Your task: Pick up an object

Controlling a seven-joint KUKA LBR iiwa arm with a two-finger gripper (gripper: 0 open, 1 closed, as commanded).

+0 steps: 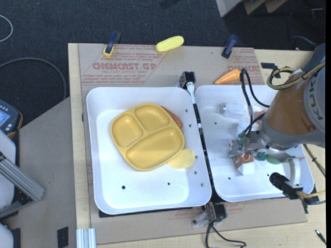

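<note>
Camera view, and over at nine o'clock sits the left bin, with a yellow divided plate lying flat across its middle. A pale yellow disc peeks out from under the plate's four o'clock edge, and a sliver of something reddish shows at its two o'clock edge. Up at twelve o'clock on the bench, a yellow banana-shaped piece lies outside the bins. Moving across, an orange carrot-like piece rests just beyond the right bin. Inside that bin, the gripper is low over small objects, an orange-brown one right at its tip. Whether the fingers are spread or pinching, I cannot tell.
</note>
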